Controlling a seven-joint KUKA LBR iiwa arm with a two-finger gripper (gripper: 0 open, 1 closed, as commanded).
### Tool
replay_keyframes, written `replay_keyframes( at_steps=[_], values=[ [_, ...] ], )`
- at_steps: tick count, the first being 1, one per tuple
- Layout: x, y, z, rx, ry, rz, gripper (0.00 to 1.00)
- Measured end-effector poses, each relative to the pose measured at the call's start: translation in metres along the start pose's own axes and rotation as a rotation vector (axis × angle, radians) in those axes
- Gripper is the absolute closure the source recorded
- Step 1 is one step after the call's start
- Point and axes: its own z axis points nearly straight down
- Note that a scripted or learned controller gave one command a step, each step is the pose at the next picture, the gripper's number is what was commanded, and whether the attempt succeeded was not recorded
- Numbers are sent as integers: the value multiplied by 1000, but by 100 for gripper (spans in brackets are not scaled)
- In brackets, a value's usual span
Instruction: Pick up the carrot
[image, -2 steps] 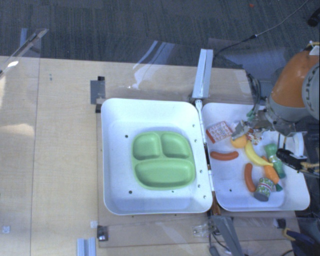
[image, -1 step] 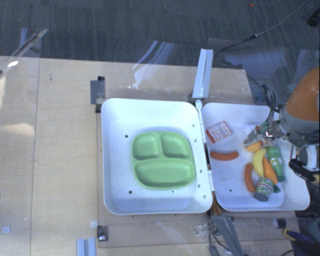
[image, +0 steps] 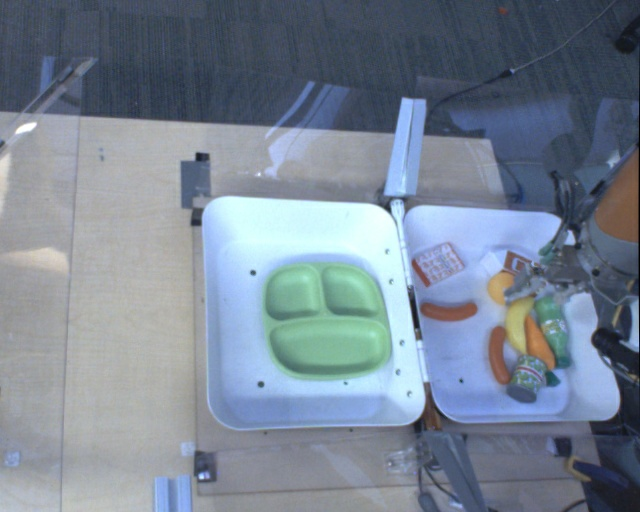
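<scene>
Camera view: gripper (image: 548, 275) low in right bin (image: 440, 385), over the heap; finger state impossible to tell, nothing visibly held. Carrot (image: 539, 341) just below, wedged between banana (image: 516, 325) and green bottle (image: 553, 330). Best approached straight down, fingers astride the carrot alone, clear of both neighbours.

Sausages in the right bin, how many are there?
2: one sausage lies flat near the right bin's middle, another lower, beside the banana. The pile may hide more.
</scene>
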Motion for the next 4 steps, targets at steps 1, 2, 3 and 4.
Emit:
replay_keyframes(
  at_steps=[1, 2, 3, 4],
  values=[
    [10, -30, 55, 0, 6, -117, 0],
    [23, 14, 60, -7, -1, -118, 0],
    [-1, -4, -40, 0, -1, 40, 0],
    [6, -65, 59, -10, 0, 113, 0]
  ],
)
